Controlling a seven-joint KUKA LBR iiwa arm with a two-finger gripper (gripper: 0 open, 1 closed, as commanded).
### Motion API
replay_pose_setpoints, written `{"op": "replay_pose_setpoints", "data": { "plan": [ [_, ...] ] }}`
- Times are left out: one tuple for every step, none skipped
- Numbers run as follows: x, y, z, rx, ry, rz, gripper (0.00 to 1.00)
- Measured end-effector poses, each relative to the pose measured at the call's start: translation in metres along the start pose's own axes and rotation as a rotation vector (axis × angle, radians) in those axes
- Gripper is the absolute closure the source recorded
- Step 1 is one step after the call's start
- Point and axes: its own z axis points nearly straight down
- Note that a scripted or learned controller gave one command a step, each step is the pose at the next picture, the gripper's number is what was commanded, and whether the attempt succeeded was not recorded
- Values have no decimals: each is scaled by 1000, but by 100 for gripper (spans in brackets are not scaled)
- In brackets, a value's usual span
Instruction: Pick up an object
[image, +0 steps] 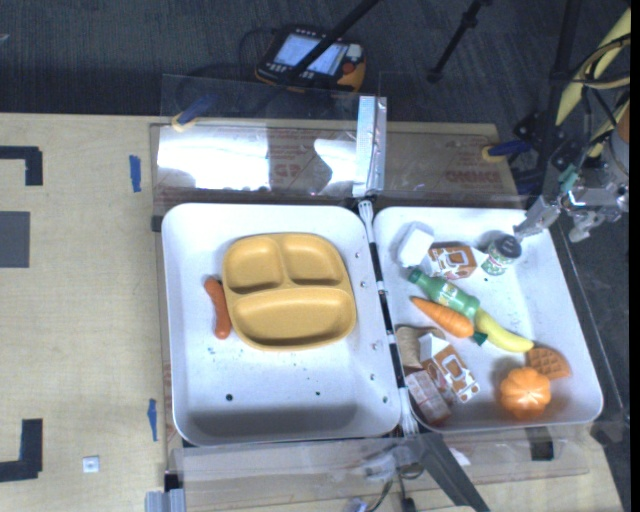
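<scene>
carrot (444, 317) lies slantwise, tip toward upper left (right bin (575, 300)); tool (530, 222) state: cannot tell.

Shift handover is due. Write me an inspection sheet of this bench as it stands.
Surface: two white bins side by side on a wooden bench; left bin, right bin.
Job's things: in the right bin, a carrot, banana, green bottle, orange, waffle, small can and snack packets.
Clutter: in the left bin, a yellow divided tray with a sausage beside it.
Grippers: claw at the right bin's far right corner, above the can; opening unclear.
Cables: yellow and black cables behind the arm.
Surroundings: handheld pendant on the floor; blue tape marks on the bench.
</scene>
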Motion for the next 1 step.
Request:
{"op": "replay_pose_setpoints", "data": {
  "plan": [
    [47, -30, 131, -2, -1, -136, 0]
  ]
}}
